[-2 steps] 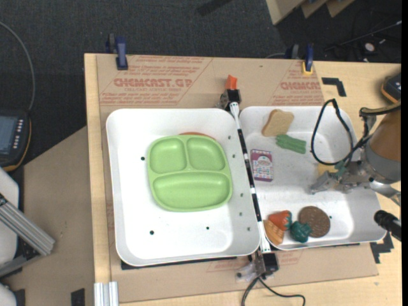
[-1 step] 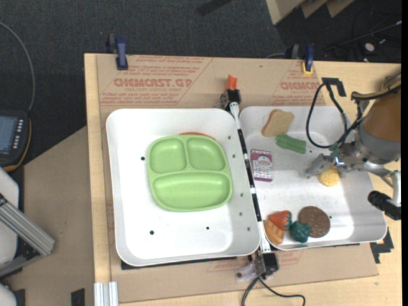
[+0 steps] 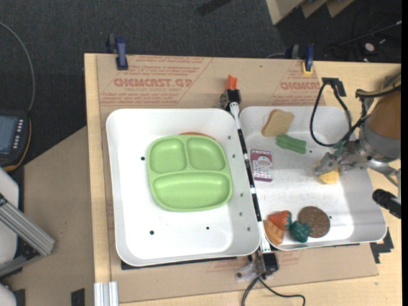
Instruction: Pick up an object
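A green three-compartment plastic plate (image 3: 189, 173) lies in the left white bin (image 3: 127, 222). In the right white bin (image 3: 357, 231), the gripper (image 3: 329, 167) hangs over a small yellow chunk (image 3: 329, 178); I cannot tell how its jaws stand. Best centre them astride the chunk before closing.

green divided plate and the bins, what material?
Green divided plate: looks like moulded plastic or silicone, matte, with soft rounded compartment ridges. Left bin and right bin: probably thin formed plastic, smooth white, slightly glossy, rounded corners.
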Robot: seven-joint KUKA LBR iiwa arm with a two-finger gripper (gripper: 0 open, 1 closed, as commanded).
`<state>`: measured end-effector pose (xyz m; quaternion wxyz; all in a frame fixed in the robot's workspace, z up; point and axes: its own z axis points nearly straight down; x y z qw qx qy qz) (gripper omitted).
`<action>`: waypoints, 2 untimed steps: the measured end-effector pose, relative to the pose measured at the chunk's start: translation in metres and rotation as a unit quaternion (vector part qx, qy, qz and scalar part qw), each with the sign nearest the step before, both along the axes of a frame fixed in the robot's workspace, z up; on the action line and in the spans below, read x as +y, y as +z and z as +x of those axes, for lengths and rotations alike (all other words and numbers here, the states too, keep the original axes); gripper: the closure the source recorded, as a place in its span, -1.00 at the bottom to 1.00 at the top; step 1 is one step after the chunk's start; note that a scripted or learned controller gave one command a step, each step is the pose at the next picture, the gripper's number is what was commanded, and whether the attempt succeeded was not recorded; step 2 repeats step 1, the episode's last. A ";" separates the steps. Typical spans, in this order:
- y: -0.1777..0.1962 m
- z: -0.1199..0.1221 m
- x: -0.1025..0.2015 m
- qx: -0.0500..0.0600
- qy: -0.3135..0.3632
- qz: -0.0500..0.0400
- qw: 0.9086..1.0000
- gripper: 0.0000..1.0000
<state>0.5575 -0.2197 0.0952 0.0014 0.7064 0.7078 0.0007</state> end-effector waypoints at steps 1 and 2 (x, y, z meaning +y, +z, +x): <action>-0.011 0.057 0.064 0.000 0.003 0.001 1.000 1.00; -0.011 0.057 0.064 0.000 0.003 0.001 1.000 1.00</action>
